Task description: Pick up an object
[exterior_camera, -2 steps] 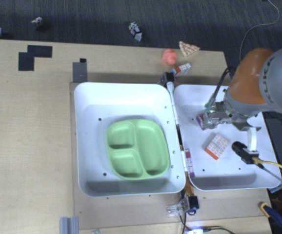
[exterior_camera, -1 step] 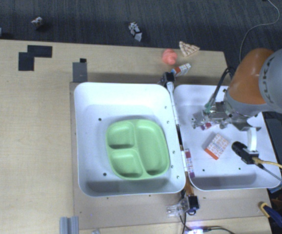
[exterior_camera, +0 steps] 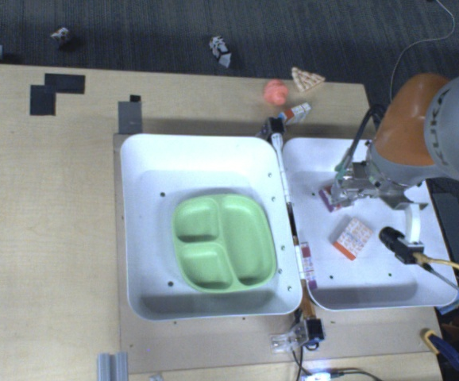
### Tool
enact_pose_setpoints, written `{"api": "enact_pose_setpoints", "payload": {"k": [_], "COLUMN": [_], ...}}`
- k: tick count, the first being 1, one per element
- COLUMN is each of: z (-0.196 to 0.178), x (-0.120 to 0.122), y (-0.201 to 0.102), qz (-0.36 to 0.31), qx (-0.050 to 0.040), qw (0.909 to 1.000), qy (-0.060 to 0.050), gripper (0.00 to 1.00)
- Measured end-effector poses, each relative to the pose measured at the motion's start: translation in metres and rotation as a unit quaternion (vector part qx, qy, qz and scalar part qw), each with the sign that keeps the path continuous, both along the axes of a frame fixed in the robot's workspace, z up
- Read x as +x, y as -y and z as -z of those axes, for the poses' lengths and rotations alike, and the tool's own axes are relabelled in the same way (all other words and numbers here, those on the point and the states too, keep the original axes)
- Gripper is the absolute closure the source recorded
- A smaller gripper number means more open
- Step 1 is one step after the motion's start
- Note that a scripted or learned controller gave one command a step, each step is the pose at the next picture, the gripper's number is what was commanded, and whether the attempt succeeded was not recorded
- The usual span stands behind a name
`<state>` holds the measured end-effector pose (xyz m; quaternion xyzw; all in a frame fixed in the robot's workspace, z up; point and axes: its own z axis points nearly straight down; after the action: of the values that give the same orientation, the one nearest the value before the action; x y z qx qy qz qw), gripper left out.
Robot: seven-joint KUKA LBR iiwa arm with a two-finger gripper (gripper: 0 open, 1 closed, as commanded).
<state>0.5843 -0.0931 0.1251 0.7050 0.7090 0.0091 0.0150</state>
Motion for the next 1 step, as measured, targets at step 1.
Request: {"api": "enact_pose_setpoints", "payload": {"k": [1], "z": [0.0001], "x": [-0.0001], "y": [0.0], "qz": [0.0], "qx": [0.0], "qw": [1.0], "qy": [0.0], "gripper": [0.0]}}
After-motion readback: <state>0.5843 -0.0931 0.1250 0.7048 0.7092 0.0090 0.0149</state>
